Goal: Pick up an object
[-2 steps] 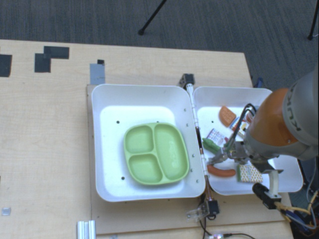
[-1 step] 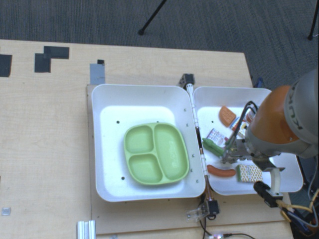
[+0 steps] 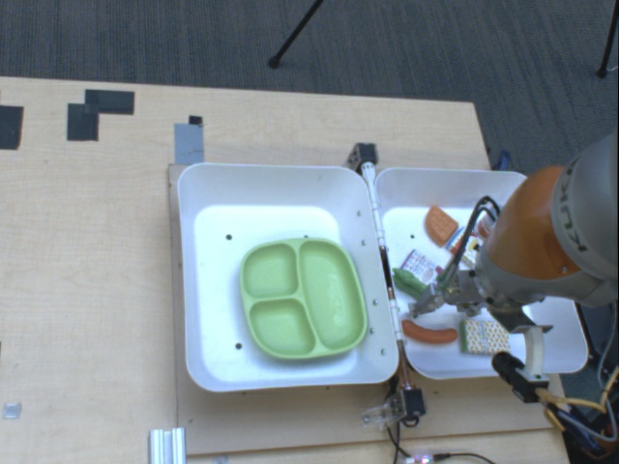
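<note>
The right bin (image 3: 571, 351) holds the loose objects. A red sausage (image 3: 428, 333) lies near its front left corner, flat on the bin floor. Just beside it to the right sits a speckled pale block (image 3: 484, 335), partly under the arm. Behind the sausage lie a green piece (image 3: 409, 280) and a small white packet with dark print (image 3: 418, 261), touching or nearly touching each other. Farther back, an orange piece (image 3: 441, 224) rests apart from the rest, near the bin's back wall.

The left bin (image 3: 189, 288) holds 1 thing: a pale green tray (image 3: 303, 299) with 3 compartments, 2 small ones on its left and 1 long one on its right. It sits near the bin's front right.

The gripper (image 3: 430, 300) hangs low over the right bin, between the green piece and the sausage. A thin grey finger (image 3: 423, 305) points left and down toward the sausage; whether it touches anything cannot be told. The second finger cannot be separated from the wrist hardware, so the gap between the fingers cannot be judged, and nothing is seen between them.

The arm (image 3: 542, 235), grey with an orange band, covers the right half of the right bin, hiding what lies beneath. A black cable (image 3: 470, 222) loops along the wrist.
</note>
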Available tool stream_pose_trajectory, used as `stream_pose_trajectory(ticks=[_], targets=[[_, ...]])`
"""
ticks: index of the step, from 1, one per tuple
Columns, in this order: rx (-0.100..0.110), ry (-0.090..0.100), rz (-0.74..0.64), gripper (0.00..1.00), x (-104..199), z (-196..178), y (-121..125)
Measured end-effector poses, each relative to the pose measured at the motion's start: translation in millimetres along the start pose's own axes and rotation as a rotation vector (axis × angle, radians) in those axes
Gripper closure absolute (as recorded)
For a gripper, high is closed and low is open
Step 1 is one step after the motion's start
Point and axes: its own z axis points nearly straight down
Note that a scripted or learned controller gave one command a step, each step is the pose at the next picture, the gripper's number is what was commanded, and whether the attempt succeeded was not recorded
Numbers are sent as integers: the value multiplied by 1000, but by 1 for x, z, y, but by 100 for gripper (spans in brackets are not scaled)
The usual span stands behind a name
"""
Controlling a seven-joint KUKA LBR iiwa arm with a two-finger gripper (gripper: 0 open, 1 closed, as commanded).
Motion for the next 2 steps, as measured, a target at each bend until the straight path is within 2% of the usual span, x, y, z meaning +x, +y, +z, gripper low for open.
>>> stream_pose_trajectory(ticks=[1, 2], targets=[[3, -1, 3, 0, -1, 9, -2], [0, -1, -1, 100, 0, 0, 0]])
